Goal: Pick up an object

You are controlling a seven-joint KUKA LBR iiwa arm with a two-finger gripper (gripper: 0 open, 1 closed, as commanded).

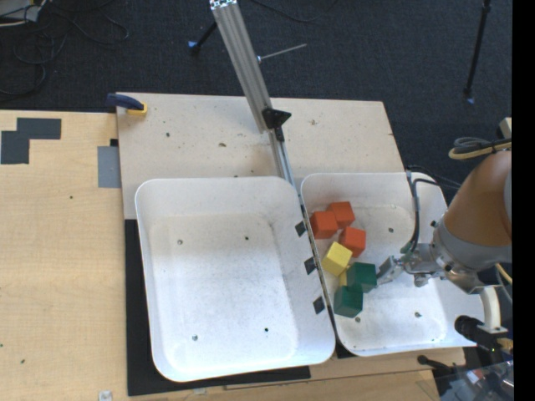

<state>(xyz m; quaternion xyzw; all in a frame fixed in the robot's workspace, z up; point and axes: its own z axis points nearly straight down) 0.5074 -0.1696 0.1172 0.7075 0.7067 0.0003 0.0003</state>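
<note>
Where the blocks cluster against the left wall of the right bin (393, 341), two green blocks sit lowest: one green block (362, 275) just left of the end effector (391, 270), the other green block (348, 301) below it, near the bin's lower left corner. Yellow block (338, 258) lies just above the greens, touching or nearly touching the upper one. Three orange blocks stack up the row: one (354, 240) just right of the yellow, one (324, 224) by the wall, one (340, 214) uppermost. End effector is low in the right bin with its tip right at the upper green block's right side; contact unclear, block not seen between fingers, and open or closed cannot be told. Yellow and orange blocks crowd the green one from above and left; the right side where the end effector sits is bare bin floor. Arm (481, 211), grey with orange band, comes in from the right over the bin's right rim, with a cable looped near it. Left bin (167, 224) lies beside the right bin, walls touching along the shared edge, with small black clips on that divide. Slanted metal rail (247, 61) runs from top centre down to the junction of the bins. Both bins rest on the counter (334, 132); a blue-and-yellow clamp (127, 104) is at its far left corner. Dark carpet with cables beyond.
</note>
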